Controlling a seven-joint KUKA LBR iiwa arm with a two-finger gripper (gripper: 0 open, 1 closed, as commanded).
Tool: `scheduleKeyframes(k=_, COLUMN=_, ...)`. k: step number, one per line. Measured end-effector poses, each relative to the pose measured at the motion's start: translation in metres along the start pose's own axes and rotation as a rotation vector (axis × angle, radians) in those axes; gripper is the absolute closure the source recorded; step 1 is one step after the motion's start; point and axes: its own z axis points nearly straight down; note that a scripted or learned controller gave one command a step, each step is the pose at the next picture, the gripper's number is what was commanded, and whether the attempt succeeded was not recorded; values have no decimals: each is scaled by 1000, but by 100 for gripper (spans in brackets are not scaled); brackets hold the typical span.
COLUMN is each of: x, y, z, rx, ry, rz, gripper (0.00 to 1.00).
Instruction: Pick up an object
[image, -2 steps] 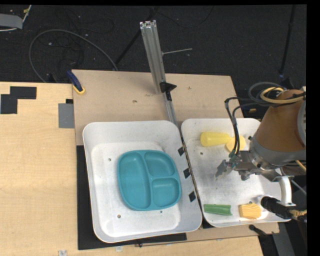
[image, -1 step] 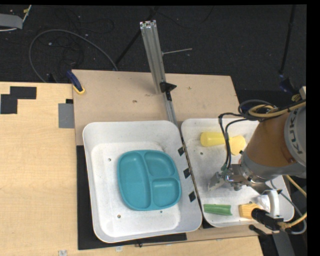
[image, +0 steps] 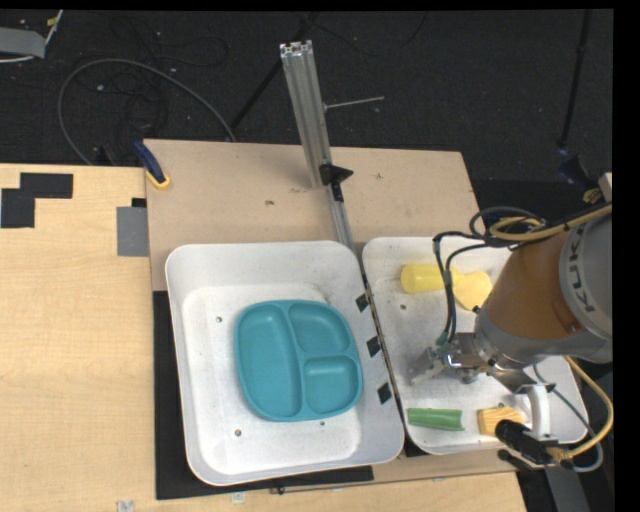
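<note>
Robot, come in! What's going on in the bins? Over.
Gripper low in right bin, nothing seen held. Green block and yellow pieces loose nearby. Teal tray in left bin.

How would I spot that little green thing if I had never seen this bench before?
Find the right-hand white bin, the one the arm reaches into. Along its near edge lies a small green block, flat and oblong. Its neighbours are yellow, and it is the sole green piece there.
</note>
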Motion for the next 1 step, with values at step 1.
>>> scheduleKeyframes(k=1, x=5, y=4, z=-11, rx=-9, ry=9, rz=1, gripper=100)
